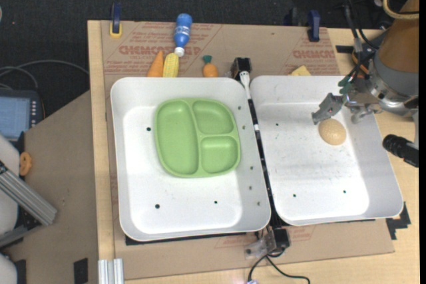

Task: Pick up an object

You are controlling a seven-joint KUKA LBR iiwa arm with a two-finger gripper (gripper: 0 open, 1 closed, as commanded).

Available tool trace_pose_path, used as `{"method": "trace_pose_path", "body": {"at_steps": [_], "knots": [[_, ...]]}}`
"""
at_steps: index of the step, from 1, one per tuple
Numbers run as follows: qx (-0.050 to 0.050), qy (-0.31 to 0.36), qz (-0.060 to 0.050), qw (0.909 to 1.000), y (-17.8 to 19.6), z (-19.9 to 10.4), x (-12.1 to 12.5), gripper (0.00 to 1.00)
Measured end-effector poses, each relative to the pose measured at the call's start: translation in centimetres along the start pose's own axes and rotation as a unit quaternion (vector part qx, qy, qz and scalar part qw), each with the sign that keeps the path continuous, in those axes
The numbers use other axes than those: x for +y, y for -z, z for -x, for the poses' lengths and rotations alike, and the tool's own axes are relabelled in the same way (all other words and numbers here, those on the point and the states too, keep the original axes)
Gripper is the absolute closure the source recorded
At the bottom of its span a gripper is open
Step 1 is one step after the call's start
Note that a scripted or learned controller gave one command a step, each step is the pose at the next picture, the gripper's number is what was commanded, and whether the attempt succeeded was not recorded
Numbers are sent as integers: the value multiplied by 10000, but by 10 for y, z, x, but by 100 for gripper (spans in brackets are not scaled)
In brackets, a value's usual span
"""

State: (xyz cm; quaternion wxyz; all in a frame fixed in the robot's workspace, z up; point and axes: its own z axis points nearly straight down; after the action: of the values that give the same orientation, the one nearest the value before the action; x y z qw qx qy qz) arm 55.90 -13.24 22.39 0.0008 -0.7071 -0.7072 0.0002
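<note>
A tan, egg-shaped object [332, 132] lies in the right white bin [319, 203], near its far right part. My gripper [341, 112] hangs just above and behind it, open, with one grey finger [325, 109] to the object's left and the other toward its right. Nothing sits between the fingers. A green divided plate [197, 136] rests in the left white bin [180, 209].
Behind the bins on the bench lie a blue-and-white bottle [182, 33], a yellow corn cob [171, 64], two small carrots [210, 68], a black item [241, 66] and a yellow piece [301, 71]. Blue clamps [313, 24] hold the bench's far edge.
</note>
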Motion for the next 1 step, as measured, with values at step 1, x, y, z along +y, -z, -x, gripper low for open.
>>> {"method": "trace_pose_path", "body": {"at_steps": [1], "knots": [[10, -27, -75, 10000, -138, 34, -41, 0]]}}
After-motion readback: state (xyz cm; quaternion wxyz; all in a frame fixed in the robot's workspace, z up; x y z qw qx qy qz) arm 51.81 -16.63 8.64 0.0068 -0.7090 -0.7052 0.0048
